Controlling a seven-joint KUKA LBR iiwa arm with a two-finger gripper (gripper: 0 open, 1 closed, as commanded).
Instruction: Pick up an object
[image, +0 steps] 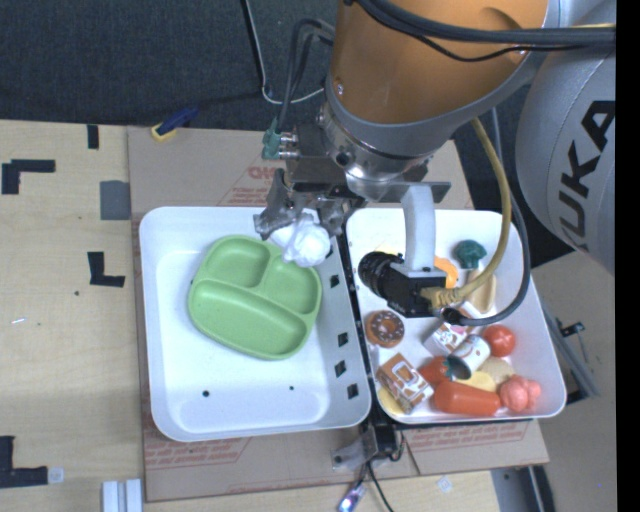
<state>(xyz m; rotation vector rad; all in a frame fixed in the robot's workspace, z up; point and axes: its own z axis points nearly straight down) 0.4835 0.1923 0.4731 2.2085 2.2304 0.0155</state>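
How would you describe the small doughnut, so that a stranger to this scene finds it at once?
Look at the right white bin, the one crowded with toy food. Along its left wall, about halfway down, lies the doughnut, with a square patterned block on its near side. It is the only brown ring with a hole in the middle.

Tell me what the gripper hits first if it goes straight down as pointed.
Probably the white lump right under the gripper, at the upper right rim of the green divided plate; depth is unclear, so it may already touch it.
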